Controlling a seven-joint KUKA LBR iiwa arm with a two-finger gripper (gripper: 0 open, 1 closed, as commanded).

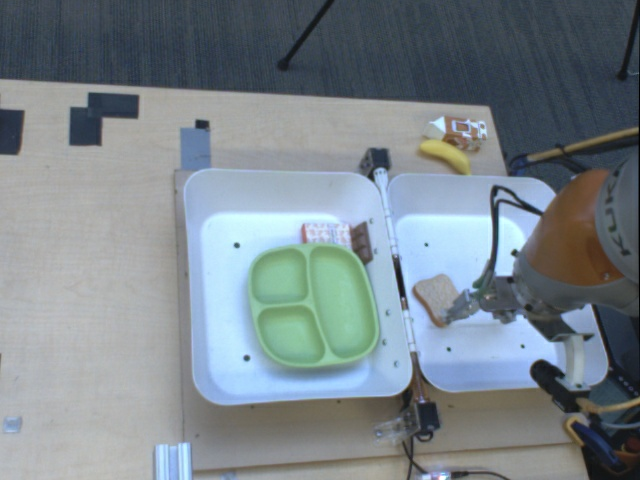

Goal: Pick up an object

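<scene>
At the near edge of the bench a small metal clip with wires [405, 426] lies below the seam between the bins, too small to make out clearly; to the right, the grey arm with its orange band [575, 243] reaches in over the right-hand shallow white bin [500, 368], its bulk hiding that bin's right wall and cut off by the frame edge; the two-finger gripper [462, 308] sits low at the tan slice of toy bread [436, 297], which lies on that bin's floor near its left wall; the tips meet the slice's right edge, but whether they are apart or closed on it cannot be told at this size; in the left-hand white bin [215, 298] a pale green three-compartment plastic tray [313, 306] rests, and just behind it a small red-and-white patterned box [326, 233] lies beside a dark brown block [361, 241], partly hidden by the tray's rim; farther back, on the bare bench, a yellow toy banana [444, 154] lies near a small white-and-orange carton [459, 128].
</scene>
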